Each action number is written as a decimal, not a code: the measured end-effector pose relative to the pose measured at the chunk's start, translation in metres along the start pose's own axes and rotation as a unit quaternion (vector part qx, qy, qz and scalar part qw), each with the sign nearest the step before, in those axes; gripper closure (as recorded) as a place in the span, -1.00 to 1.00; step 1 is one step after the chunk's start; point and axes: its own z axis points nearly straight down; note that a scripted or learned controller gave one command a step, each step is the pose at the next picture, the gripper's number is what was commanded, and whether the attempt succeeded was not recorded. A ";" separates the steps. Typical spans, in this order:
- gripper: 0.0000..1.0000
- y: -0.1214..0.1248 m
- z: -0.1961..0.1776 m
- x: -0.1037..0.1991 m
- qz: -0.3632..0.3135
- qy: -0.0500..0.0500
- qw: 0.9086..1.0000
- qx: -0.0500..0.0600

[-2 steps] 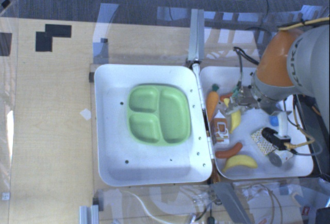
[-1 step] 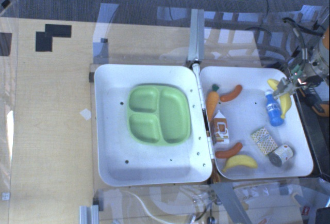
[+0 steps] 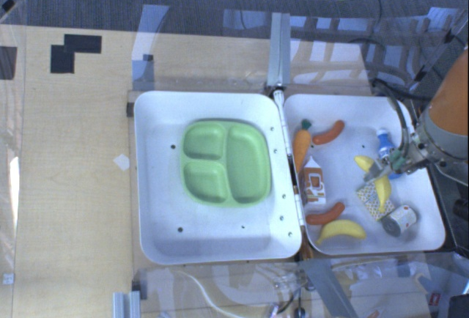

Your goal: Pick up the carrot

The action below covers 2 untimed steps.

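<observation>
Fingers of the grey arm's two-finger gripper point(image 3: 387, 165) sit low over the right side of the right-hand shallow white bin point(image 3: 432, 239), but they are too small and cluttered against the objects beneath to tell whether they are spread or closed, and nothing can be seen held between them. Just beside them lie a small blue bottle point(image 3: 384, 141), a short yellow banana piece point(image 3: 364, 162) and a chequered yellow packet point(image 3: 371, 196). The orange toy carrot with a green leafy top point(image 3: 301, 149) is well apart from them, across the bin toward the view's left, lying lengthwise against the bin's left wall with its green end pointing away from the camera. A red-orange sausage point(image 3: 327, 133) lies near its top end, and a small white carton with orange print point(image 3: 313, 185) touches or nearly touches its pointed end. The carrot looks like a light, stiff, smooth plastic or rubber toy, so it may slip or roll under pressure. My judgement is that the thick upper body below the leaves is the best place to take hold, closing across its width; the wall on one side leaves little room, which could block one side of the grip
</observation>
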 end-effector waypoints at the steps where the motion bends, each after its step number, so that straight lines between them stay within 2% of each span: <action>1: 1.00 -0.016 -0.084 -0.035 -0.005 -0.001 1.000 -0.001; 2: 1.00 0.008 0.034 0.028 -0.139 0.000 0.990 0.000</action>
